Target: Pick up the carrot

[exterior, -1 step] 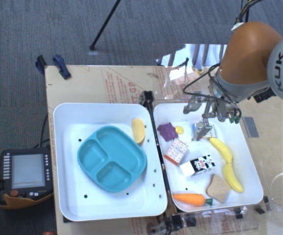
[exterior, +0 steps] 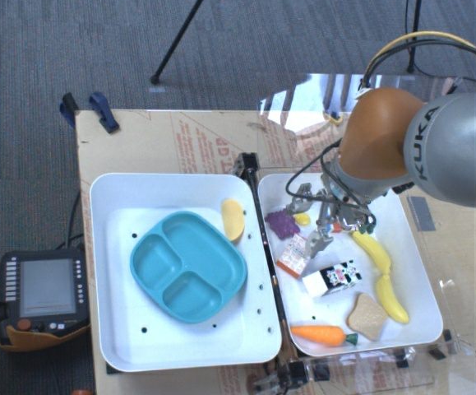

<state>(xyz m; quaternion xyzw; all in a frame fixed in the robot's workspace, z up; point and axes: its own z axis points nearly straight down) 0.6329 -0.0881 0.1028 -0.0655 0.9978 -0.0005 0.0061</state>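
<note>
The carrot [exterior: 320,334], orange with a small green top, lies on its side at the front edge of the right bin [exterior: 414,245], just left of a slice of bread [exterior: 367,316]. My gripper [exterior: 323,224] hangs over the back half of that bin, well behind the carrot and apart from it. It is just above a red and white carton [exterior: 293,258] and next to a purple bunch of grapes [exterior: 280,222]. Nothing shows in its grasp.
Two yellow bananas [exterior: 372,250] [exterior: 391,298] lie along the right bin's right side, and a black-and-white box [exterior: 338,276] sits mid-bin. The left bin [exterior: 106,245] holds a teal divided plate [exterior: 188,266] and a pale yellow piece [exterior: 233,219].
</note>
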